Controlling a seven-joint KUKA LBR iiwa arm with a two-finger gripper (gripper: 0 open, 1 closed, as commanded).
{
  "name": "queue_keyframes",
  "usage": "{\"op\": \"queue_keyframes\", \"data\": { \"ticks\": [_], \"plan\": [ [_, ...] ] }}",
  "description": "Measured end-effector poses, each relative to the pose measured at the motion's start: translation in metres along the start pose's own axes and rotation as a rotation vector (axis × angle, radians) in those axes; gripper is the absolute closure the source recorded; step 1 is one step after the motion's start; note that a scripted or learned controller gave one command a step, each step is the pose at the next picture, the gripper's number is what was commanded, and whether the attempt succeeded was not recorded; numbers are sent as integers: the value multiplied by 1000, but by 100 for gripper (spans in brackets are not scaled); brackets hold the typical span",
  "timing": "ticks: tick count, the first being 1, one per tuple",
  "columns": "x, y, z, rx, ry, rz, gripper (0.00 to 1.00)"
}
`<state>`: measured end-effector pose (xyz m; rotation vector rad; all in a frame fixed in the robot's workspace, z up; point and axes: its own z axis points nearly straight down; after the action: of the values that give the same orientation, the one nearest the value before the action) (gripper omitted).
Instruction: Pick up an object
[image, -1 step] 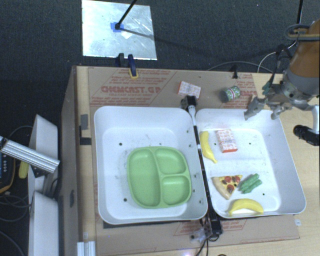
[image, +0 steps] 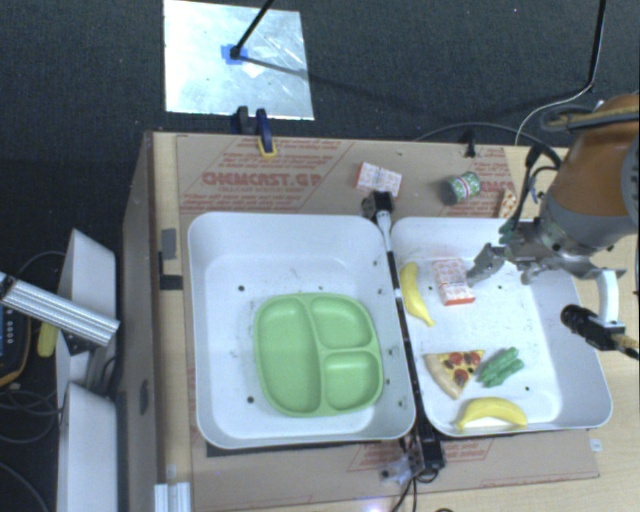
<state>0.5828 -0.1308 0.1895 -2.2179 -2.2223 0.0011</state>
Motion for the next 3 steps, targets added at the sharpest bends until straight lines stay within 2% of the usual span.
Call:
{"op": "queue_keyframes", "data": {
  "ticks": [1,2,3],
  "plan": [
    [-15,-77,49,0,-1,2,0],
    [47,-87,83,-1,1,-3,0],
    [47,-93,105,-3,0,0,0]
  ]
}}
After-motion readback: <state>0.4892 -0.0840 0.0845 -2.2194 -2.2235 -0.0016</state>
